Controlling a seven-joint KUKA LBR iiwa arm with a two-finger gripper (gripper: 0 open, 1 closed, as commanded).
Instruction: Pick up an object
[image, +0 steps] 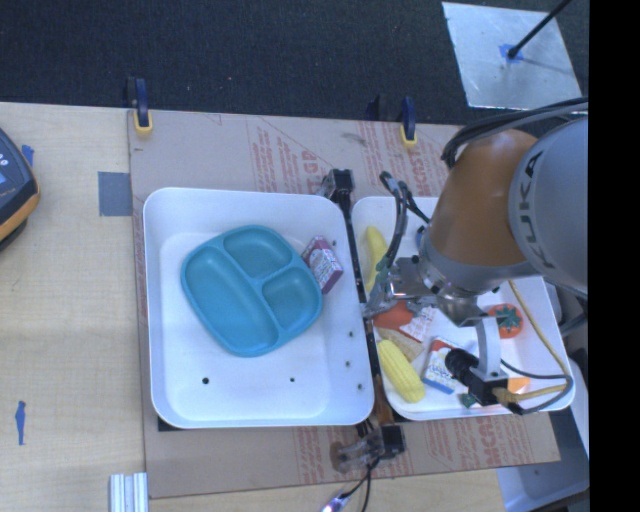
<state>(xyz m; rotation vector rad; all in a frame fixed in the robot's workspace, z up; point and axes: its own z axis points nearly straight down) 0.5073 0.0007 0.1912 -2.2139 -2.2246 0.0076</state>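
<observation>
Both bins are showing plain white: left bin (160, 300) is carrying a light-blue divided plate (252, 289) and, off the plate's right edge, a small maroon-and-white box (323, 264). Right bin (560, 345) is showing two yellow corn cobs (399, 368) (375, 252) along its left wall, plus an orange-and-green piece (508, 319) near its right edge. Arm (520, 210) is reading grey with an orange band, bench (65, 330) is showing pale wood grain.

Glossy blue plastic plate (252, 290) in smooth white plastic bin (165, 330); matt wooden bench (65, 330).
</observation>
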